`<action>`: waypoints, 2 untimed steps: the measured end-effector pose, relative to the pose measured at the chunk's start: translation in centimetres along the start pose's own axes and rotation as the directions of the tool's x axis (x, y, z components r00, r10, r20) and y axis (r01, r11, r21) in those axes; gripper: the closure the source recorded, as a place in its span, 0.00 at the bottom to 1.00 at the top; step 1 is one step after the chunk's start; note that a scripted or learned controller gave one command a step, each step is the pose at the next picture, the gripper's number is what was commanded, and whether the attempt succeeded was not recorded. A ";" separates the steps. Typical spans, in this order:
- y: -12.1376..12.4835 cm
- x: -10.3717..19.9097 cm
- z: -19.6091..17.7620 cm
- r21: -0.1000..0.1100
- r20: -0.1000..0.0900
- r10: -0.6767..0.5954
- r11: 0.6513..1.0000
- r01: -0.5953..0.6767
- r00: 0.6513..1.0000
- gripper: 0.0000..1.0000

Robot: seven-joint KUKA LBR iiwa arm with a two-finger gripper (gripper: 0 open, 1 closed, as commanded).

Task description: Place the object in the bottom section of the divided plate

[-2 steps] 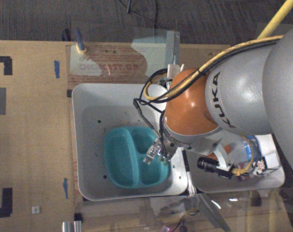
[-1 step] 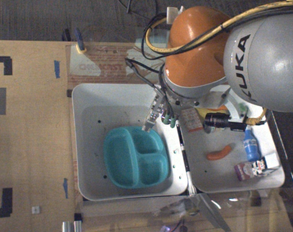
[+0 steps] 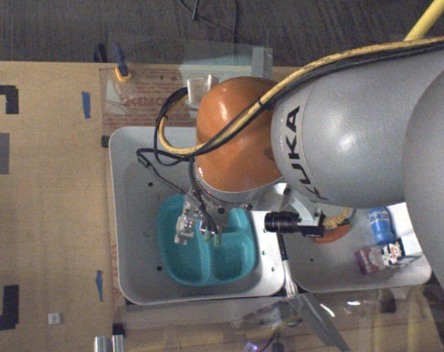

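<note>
- Two white bins side by side; the left bin (image 3: pixel 127 196) holds the teal divided plate (image 3: pixel 207 259).
- Gripper (image 3: pixel 198 227) sits directly over the plate, near its upper edge; arm's orange band (image 3: pixel 233 134) is just above the plate.
- Can't tell how the claw stands or whether it's pinching anything; no clear object visible on the plate.
- Right of the plate, in the right bin (image 3: pixel 398 273): blue bottle (image 3: pixel 381 226), small dark carton (image 3: pixel 372 259), an orange thing (image 3: pixel 332 231) partly hidden by the arm.
</note>
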State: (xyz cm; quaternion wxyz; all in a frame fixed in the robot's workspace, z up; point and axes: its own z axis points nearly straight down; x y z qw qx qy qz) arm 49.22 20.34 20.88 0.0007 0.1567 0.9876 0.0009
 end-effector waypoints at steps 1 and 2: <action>-1.0 0.6 10.8 -0.005 0.009 -0.330 0.944 0.331 0.944 1.00; -5.8 -2.0 11.2 -0.008 0.031 -0.664 0.748 0.664 0.747 1.00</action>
